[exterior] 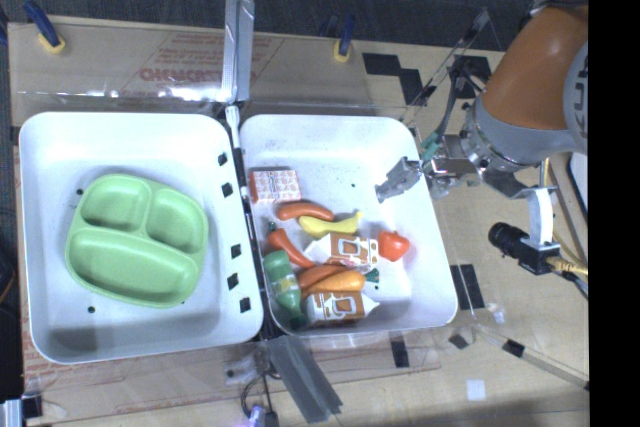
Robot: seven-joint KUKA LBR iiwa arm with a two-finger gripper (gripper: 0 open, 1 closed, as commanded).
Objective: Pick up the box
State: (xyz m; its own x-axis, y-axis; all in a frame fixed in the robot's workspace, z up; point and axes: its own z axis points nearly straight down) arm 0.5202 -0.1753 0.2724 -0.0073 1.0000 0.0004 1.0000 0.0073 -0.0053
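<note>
The worktop (120, 65) carries two shallow white bins side by side. The left bin (40, 245) holds a green sectioned plate (137, 238), well apart from anything the task concerns. The right bin (330, 130) holds all the clutter, bunched toward its near and left half.

The arm (535, 80) reaches in from the right, and its end effector (398, 180) hangs over the right bin's far right part, with nothing between its tips; how wide it is set I cannot tell from this angle.

The box (274, 184), small with a red and white printed face, lies near the right bin's left wall, a little apart from the heap below it. That gap is the one thing in its favour.

The risks, as I judge them: the box lies flat, so a descent that is slightly off may press on its top or push it against the wall instead of straddling it. The orange carrot-like piece (306, 211) lies just beside its near edge, with the banana (332, 224) next to that, and either could be caught instead. Two printed cartons (340, 293) farther down could also be mistaken for the target.
</note>
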